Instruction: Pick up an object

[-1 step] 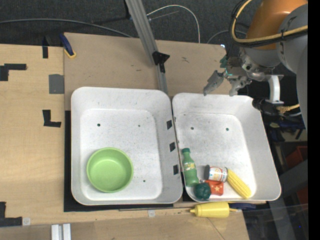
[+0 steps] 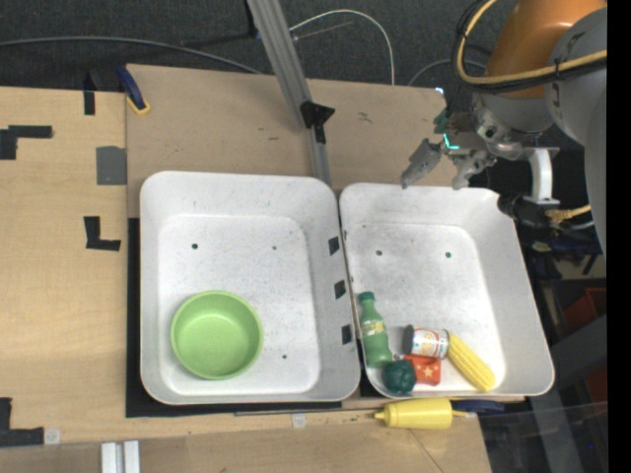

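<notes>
Bright, even overhead light; soft shadows, slightly grainy, perhaps mildly blurred.

A robotics lab. An industrial arm (image 2: pixel 552 37) reaches over a taped plywood tabletop (image 2: pixel 217 116). Loose cables (image 2: pixel 345 18) trail behind it.

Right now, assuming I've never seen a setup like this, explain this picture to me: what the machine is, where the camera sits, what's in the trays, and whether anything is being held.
One camera looks down at a slant on a wooden bench. The grey machine with the orange band at upper right is a robot arm; its gripper hangs over the far rim of the right bin, jaws spread, nothing between them. The left bin holds a green bowl. In the right bin's near corner lie a green bottle, a small can, a red item, a dark green piece and a yellow corn cob. A yellow mustard bottle lies on the bench just outside that bin.
</notes>
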`<state>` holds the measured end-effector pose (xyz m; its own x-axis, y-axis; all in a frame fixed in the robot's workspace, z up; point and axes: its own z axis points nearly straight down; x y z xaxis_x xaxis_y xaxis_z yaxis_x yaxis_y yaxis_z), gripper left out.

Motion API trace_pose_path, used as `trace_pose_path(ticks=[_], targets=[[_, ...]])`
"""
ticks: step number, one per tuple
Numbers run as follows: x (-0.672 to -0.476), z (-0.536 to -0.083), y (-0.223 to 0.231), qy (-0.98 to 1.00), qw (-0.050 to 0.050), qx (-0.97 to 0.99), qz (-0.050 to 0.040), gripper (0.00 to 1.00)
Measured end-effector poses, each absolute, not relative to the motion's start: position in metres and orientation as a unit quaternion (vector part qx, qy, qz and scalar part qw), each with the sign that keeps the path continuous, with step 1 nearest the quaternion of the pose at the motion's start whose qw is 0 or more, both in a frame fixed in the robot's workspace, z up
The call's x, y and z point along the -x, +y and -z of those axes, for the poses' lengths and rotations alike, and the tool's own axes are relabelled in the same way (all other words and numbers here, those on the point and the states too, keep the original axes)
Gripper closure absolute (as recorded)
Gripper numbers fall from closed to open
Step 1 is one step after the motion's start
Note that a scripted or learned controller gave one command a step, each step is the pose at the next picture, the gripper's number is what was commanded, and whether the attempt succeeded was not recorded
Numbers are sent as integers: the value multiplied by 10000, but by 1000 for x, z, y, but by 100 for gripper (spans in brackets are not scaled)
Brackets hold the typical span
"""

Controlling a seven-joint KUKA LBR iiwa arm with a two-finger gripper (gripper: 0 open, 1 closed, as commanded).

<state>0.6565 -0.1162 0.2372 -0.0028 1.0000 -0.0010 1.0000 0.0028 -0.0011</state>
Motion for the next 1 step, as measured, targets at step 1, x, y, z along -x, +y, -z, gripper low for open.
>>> trace_pose_path(ticks=[1], targets=[[-647, -188, -114, -7079, 20, 7063, -26, 0]])
